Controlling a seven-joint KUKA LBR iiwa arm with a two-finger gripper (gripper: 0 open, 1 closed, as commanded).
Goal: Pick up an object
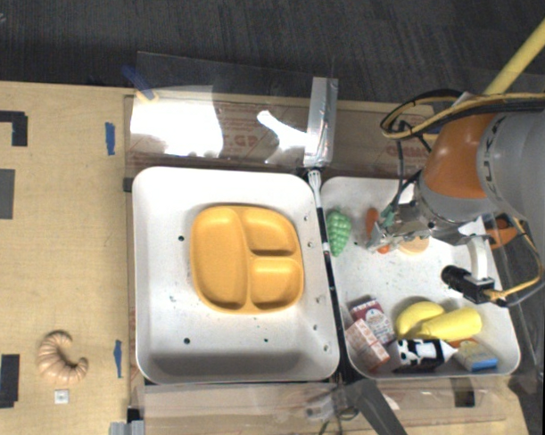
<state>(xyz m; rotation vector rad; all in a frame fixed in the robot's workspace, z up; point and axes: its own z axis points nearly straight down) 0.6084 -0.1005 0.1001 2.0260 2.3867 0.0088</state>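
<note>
Approach step: gripper (385, 240) low in right bin (510, 354) near green toy (338, 230); finger state unclear. Next: descend, close on something.

Robot lab: taped bench (57, 249), bins (155, 253).

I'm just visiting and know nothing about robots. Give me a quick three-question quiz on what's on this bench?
1. True or false: the yellow divided tray lies in the left bin.
2. Which thing lies outside both bins, on the cardboard at lower left? A) the croissant-shaped toy B) the banana C) the green toy
3. Fill in: the gripper is over the ____ bin.

Key
1. True; it sits in the bin's middle.
2. A. The banana and green toy lie in the right bin.
3. Right, near its upper left part, beside the green toy.
</note>
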